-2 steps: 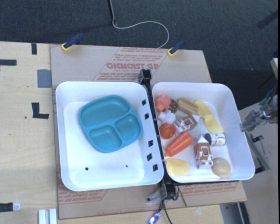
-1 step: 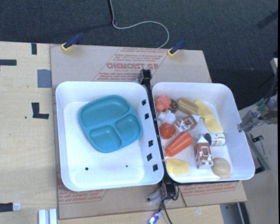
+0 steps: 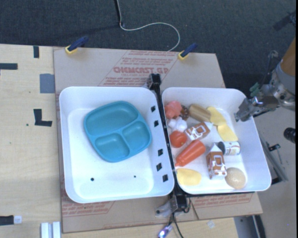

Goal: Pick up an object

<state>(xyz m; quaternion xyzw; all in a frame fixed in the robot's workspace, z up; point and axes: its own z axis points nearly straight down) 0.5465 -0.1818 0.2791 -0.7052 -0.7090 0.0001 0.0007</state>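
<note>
**Me:** Two white bins are sitting side by side under the camera, and I am reaching in from the right with my claw [image 3: 242, 114]. It is hovering at the right rim of the right bin [image 3: 248, 133], apparently above the wall, and nothing is showing between its tips. Whether it is open or closed, I cannot tell; the tips are reading as one dark blur.

**Listener:** Why are you hanging at the edge?

**Me:** My guess is that I am staying high and to one side so the toys are lying in plain sight while a target gets chosen. They are all crowding into this bin, to my claw's left and below it, so one short reach should cover any of them.

**Listener:** What is lying closest?

**Me:** A yellow banana-like piece [image 3: 222, 124] is lying just to the claw's left, near but not touching: smooth, pale, slightly curved. Further left an orange carrot [image 3: 190, 153] is lying on a slant. Below the claw, a beige egg [image 3: 235, 177] is resting in the near corner.

**Listener:** And the other bin?

**Me:** Well away on the left, the left bin [image 3: 69, 133] is holding a blue divided plate [image 3: 117, 131], lying flat.
</note>
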